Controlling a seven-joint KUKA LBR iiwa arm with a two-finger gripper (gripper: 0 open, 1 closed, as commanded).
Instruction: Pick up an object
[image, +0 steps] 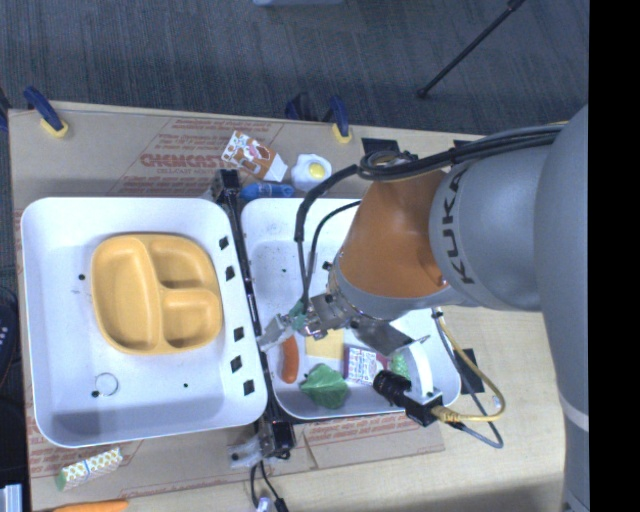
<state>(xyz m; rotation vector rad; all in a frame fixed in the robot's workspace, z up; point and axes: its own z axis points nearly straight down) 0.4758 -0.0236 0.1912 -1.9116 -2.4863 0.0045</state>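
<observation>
A large grey robot arm with a broad orange band above its wrist (400, 240) reaches in from the right and covers much of the right-hand shallow white plastic bin (262, 240). Beside it on the left sits the second shallow white bin (50, 330), and both rest on a flat sheet of printed brown cardboard (150, 150) that covers the bench. In the left bin lies a yellow plastic meal tray with three compartments (157, 292), set toward the bin's upper half. The metal two-finger gripper (295, 325) hangs low over the left part of the right bin, just above a small orange carrot-shaped toy (290, 360); whether its fingers are apart or together cannot be told, and nothing is seen between them. Just right of the carrot lie a pale yellow block (326, 346) and a small purple printed packet (358, 364), and below them a crumpled green leafy toy (325, 386) lies near the bin's front wall. A small yellow and white object (313, 168) sits on the cardboard behind the right bin.
</observation>
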